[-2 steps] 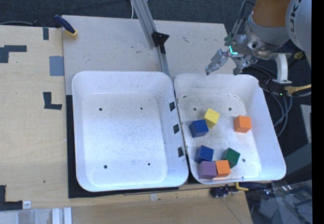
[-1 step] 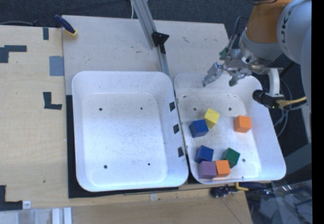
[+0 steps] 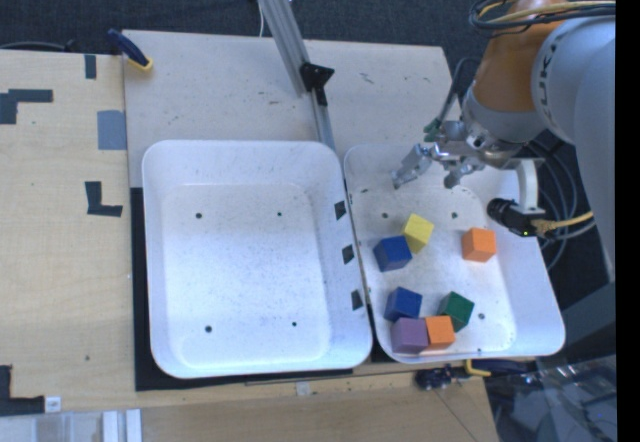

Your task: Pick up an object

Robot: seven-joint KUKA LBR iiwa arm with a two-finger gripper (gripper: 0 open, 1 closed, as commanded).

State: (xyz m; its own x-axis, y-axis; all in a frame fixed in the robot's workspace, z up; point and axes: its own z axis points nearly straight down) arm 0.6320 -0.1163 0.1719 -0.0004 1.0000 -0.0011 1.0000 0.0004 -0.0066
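The right bin point(image 3: 520, 325) holds several small blocks. A yellow block point(image 3: 419, 229) touches a blue block point(image 3: 392, 252) near the bin's middle. An orange block point(image 3: 478, 244) lies alone to the right. Toward the front sit another blue block point(image 3: 404, 303), a green block point(image 3: 457, 309), a purple block point(image 3: 409, 334) and a second orange block point(image 3: 440, 330). My gripper point(image 3: 432, 171) hangs over the far end of the right bin, above and behind the yellow block. Its fingers are spread, with nothing between them.
The left bin point(image 3: 160, 230) stands beside the right one. A slanted metal pole point(image 3: 285, 25) runs from the top down to the gap between the bins. A blue and yellow tool point(image 3: 130, 49) lies at the bench's far left corner. Cables point(image 3: 530, 218) hang by the right rim.
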